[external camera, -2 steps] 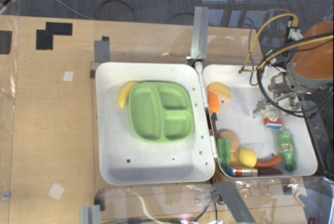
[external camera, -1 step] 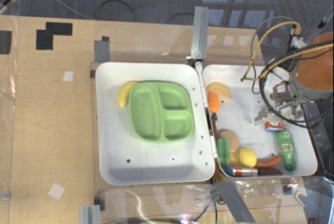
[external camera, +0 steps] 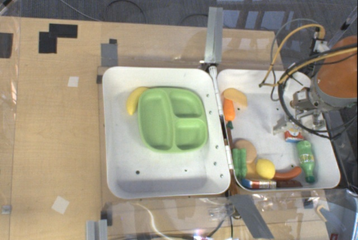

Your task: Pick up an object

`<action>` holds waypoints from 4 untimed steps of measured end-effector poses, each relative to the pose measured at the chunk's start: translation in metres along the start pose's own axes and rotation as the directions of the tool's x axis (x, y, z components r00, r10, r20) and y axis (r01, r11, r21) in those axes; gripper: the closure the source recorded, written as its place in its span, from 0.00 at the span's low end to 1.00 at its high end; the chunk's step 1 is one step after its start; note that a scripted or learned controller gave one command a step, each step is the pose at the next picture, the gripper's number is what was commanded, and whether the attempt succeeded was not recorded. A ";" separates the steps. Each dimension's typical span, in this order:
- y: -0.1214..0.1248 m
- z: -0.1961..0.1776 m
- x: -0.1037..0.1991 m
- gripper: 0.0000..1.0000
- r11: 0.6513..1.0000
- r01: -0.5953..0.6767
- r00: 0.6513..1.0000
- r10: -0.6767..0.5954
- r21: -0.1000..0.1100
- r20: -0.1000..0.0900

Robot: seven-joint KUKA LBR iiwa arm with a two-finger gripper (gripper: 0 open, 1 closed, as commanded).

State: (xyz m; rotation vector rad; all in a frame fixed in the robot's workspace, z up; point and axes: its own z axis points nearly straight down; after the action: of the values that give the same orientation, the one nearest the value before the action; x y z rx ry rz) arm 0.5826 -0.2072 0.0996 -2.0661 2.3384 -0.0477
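Observation:
The right bin [external camera: 263, 116] holds several objects. Along its left side lie an orange carrot [external camera: 229, 109] and a pale bread piece [external camera: 236, 97]. At the front are a green cucumber [external camera: 239, 162], a tan disc [external camera: 246, 150], a yellow lemon [external camera: 265, 168], a red sausage [external camera: 287, 173], a marker [external camera: 259, 183] and a green bottle [external camera: 306, 160]. A small red and white item [external camera: 293, 135] lies right of the middle. My gripper [external camera: 296, 120] hangs over the right bin, just above that small item, below the arm's orange band [external camera: 338, 74].
The left bin [external camera: 120, 166] bears a green divided plate [external camera: 172, 120] with a yellow banana [external camera: 133, 99] poking out at its left edge. Looping cables [external camera: 288, 65] hang around the wrist. A metal divider [external camera: 219, 116] separates the bins.

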 end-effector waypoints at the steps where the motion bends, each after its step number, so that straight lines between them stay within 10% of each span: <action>1: 0.002 0.000 0.001 0.00 1.000 -0.016 1.000 0.016 0.000 0.000; 3: 0.007 0.000 0.002 0.00 0.993 -0.120 0.993 0.120 0.000 -0.001; 4: 0.003 -0.014 0.002 1.00 0.993 -0.118 0.993 0.118 0.010 -0.003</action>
State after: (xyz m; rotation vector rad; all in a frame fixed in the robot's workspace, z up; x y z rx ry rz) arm 0.5793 -0.2084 0.1138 -1.9208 2.4513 -0.0605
